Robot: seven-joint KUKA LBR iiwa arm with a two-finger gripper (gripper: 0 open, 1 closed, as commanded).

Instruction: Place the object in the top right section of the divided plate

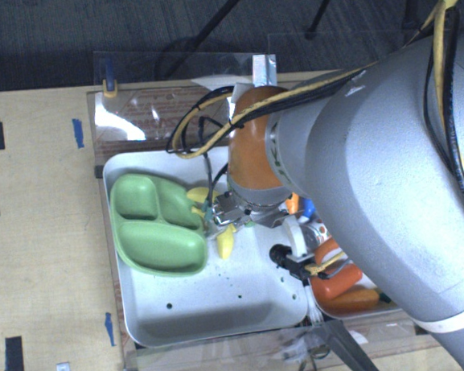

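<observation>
We saw the green divided plate [156, 224] at the bin's left, the yellow object [225, 243] just beside its right rim, its long axis steep, directly under the gripper [223, 214]; grip state we could not tell.

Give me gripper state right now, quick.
Gripper: cannot be told whether open or shut. It sits at the right edge of the green divided plate, with a yellow object just beside it; no grasp visible.
</observation>
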